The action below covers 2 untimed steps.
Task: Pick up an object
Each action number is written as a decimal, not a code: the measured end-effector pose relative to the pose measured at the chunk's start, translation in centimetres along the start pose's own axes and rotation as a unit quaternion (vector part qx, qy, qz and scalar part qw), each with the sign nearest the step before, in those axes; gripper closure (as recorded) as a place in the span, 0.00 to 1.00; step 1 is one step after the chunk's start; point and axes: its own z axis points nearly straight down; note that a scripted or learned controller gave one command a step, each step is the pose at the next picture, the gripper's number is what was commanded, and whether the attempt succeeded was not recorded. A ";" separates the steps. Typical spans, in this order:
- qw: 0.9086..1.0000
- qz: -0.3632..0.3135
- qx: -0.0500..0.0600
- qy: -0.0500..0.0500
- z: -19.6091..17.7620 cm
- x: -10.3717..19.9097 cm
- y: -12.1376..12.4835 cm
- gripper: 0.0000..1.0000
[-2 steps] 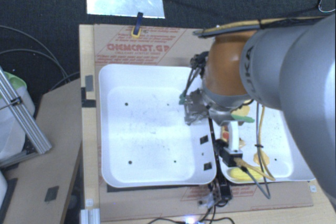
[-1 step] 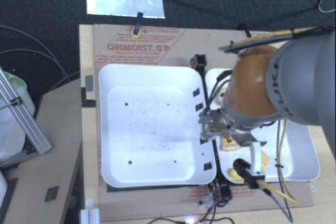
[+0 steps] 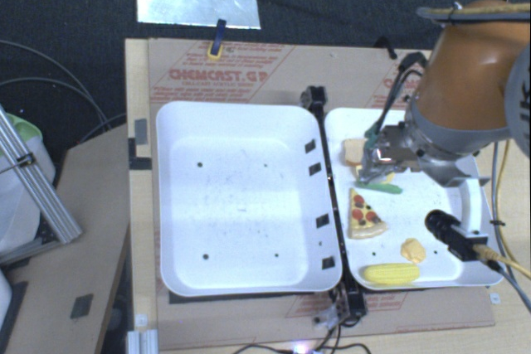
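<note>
My gripper [image 3: 372, 168] hangs low over the upper left part of the right bin [image 3: 465, 282], with the arm coming in from the right. A tan bread-like piece [image 3: 354, 151] lies just left of it, partly hidden by the gripper. Just under and right of the gripper tip, a thin green piece [image 3: 387, 188] lies on the bin floor. A pizza slice toy [image 3: 365, 215] rests below the gripper. A small yellow lump [image 3: 412, 250] and a yellow corn cob [image 3: 392, 273] sit near the bin's front edge.
The left bin [image 3: 241, 116] stands beside the right one, with a black divider [image 3: 328, 178] between them. Both bins rest on a cardboard sheet [image 3: 224, 70]. A metal frame [image 3: 33, 186] stands at the far left.
</note>
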 end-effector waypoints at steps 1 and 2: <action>1.000 0.003 0.011 0.000 9.2 -3.8 -0.5 1.00; 1.000 -0.004 0.005 0.001 2.6 1.1 0.7 1.00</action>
